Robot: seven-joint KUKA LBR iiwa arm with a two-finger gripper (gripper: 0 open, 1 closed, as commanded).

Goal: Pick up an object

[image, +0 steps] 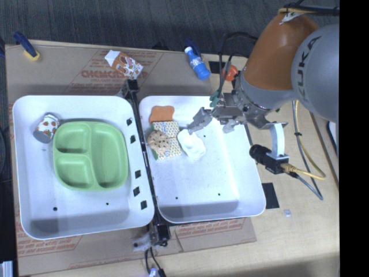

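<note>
— Item: white object, where?
— I log it in the right bin, upper left part, long axis running 11 to 5 o'clock.
— Claw?
— Arm enters from 2 o'clock, wrist low; claw released, fingers spread just above the object, grasping nothing.

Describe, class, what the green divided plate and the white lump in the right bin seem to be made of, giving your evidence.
The green divided plate looks like moulded plastic with a smooth, matt-to-satin finish: uniform colour, rounded compartment ridges. The white lump, beside the gripper, seems soft, perhaps cloth or crumpled tissue: irregular folds, no sharp edges. Its material stays uncertain.
</note>
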